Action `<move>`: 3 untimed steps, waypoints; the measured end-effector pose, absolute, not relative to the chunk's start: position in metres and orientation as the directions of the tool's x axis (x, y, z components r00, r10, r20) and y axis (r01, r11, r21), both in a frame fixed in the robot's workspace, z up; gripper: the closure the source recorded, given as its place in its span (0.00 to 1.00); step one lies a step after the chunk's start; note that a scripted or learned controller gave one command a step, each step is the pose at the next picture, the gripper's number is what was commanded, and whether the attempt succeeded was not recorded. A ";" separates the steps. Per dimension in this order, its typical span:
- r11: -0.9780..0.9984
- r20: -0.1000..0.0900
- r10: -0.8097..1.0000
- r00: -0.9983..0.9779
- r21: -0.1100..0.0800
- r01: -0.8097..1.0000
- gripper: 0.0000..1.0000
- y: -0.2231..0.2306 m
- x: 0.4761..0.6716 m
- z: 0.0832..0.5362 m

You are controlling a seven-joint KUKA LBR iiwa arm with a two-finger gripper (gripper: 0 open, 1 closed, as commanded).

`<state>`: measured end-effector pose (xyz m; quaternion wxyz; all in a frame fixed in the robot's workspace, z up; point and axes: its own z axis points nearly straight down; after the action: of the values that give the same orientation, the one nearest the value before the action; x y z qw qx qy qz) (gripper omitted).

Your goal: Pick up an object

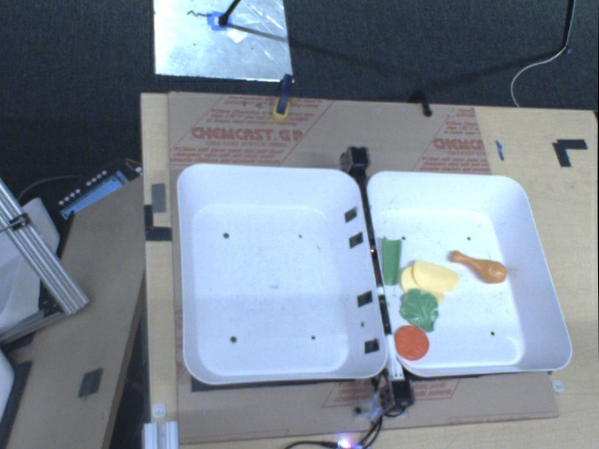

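Objects for picking all lie in the right bin [524, 204], gathered near its left wall and toward the counter's [524, 129] front edge: a green strip [391, 258], a yellow piece [429, 277], an orange drumstick-shaped toy [479, 267], a green leafy piece [419, 308] and a red-orange disc [412, 342]. The left bin [271, 279] sits just beside it, toward the counter's left edge.

We judge these to be small toy foods, light and probably of stiff, smooth plastic, so they may slip under a loose grip. The drumstick lies apart from the rest and looks the easiest to take, across its narrow handle. The yellow piece touches or overlaps the green leafy one, and the disc lies close to the bin's wall and front, where the fingers would have little room.

We cannot tell the state of the pincer, nor whether it has hold of anything.

Red printing on the brown board under the bins seems to read "CHEMCAST GP", upside down along the counter's far side and repeated elsewhere; the rest is too faint to read.
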<state>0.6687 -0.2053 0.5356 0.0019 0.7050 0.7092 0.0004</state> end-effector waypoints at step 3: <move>0.006 -0.002 1.000 -0.006 0.003 1.000 1.00 -0.205 0.669 0.534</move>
<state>0.6687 -0.2053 0.5341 0.0020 0.7050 0.7092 0.0004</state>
